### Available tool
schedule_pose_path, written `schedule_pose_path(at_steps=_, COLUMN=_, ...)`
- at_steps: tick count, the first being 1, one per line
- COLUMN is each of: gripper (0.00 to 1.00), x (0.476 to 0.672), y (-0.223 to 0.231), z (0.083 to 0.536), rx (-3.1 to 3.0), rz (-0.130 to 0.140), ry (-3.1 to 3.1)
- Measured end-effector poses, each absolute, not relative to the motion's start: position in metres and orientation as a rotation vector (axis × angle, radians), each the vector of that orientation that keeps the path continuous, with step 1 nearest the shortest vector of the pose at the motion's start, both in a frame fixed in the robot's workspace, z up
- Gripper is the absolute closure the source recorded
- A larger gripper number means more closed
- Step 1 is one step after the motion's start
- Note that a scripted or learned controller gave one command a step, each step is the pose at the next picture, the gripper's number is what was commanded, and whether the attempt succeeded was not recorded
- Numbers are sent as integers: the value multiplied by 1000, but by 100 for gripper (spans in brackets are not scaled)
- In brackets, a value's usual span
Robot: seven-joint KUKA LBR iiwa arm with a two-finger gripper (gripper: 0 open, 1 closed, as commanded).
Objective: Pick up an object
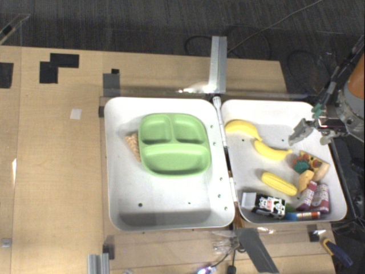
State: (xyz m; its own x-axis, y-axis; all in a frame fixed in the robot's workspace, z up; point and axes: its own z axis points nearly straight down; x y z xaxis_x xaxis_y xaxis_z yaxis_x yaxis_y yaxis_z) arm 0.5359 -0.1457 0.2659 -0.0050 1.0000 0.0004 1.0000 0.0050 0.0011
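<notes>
Right, we see the banana (258, 140) lying in the right bin (268, 109), upper-left part, w/ a yellow corn cob (279, 183) below it and a toy pile (308, 170) toward the right wall. Gripper (300, 131) sits over the bin's upper right, near the banana's tip but apart from it; fingers look spread, nothing between them. Left bin (122, 204) holds a green divided plate (173, 144) w/ a tan item (133, 146) touching its left edge.
</notes>
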Motion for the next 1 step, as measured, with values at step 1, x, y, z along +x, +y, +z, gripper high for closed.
schedule_pose_path(at_steps=1, gripper=0, x=594, y=-88, z=149, rx=2145, rz=1, ry=2295)
